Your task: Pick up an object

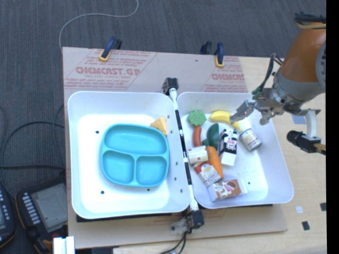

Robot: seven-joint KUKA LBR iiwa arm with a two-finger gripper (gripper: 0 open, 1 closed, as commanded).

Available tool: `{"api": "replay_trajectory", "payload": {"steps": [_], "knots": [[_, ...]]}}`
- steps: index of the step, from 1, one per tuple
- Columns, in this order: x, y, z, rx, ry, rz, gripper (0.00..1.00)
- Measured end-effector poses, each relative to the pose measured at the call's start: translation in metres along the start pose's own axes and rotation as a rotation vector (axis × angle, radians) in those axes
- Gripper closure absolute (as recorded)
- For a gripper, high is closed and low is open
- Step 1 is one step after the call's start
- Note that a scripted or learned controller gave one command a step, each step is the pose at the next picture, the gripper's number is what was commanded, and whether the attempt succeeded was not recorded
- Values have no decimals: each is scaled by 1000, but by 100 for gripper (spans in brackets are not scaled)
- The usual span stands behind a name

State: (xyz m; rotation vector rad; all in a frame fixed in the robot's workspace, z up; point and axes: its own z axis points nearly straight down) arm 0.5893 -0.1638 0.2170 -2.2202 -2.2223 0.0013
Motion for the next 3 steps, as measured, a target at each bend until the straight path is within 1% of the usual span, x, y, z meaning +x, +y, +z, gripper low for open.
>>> {"api": "replay_trajectory", "payload": {"steps": [1, 2, 3], "knots": [[31, -4, 115, -1, -1, 1, 0], [31, -4, 106, 0, -1, 1, 100], [117, -23, 32, -1, 0, -1, 100]]}}
